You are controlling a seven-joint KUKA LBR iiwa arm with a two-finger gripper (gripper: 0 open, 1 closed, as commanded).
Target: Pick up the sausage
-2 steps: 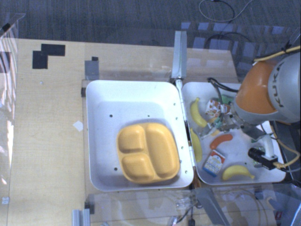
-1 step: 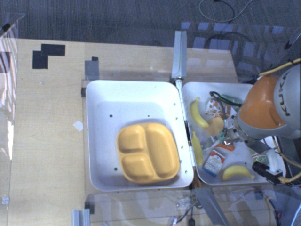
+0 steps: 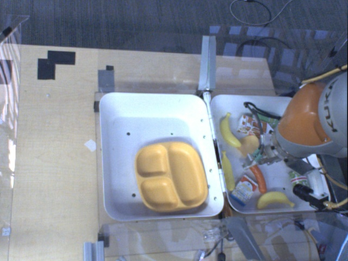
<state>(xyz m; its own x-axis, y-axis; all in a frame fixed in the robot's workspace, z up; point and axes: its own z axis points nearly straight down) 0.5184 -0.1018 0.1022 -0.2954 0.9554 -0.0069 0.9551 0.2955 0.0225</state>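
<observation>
The sausage (image 3: 259, 178), a short orange-red cylinder, lies slantwise in the right bin (image 3: 283, 103), near its front. The gripper (image 3: 262, 154) hangs just behind and above the sausage's upper end, below the arm's orange band (image 3: 304, 121). Its tip is small and cluttered here, and nothing can be made out in its grasp. A white and red packet (image 3: 244, 189) touches the sausage's left side.
Around the sausage lie a banana (image 3: 274, 200) at the front, a second banana (image 3: 229, 130) and a thin yellow piece (image 3: 227, 170) by the left wall, a tan round item (image 3: 250, 144) and a printed packet (image 3: 251, 125). A yellow divided plate (image 3: 171, 175) sits in the left bin (image 3: 117, 145).
</observation>
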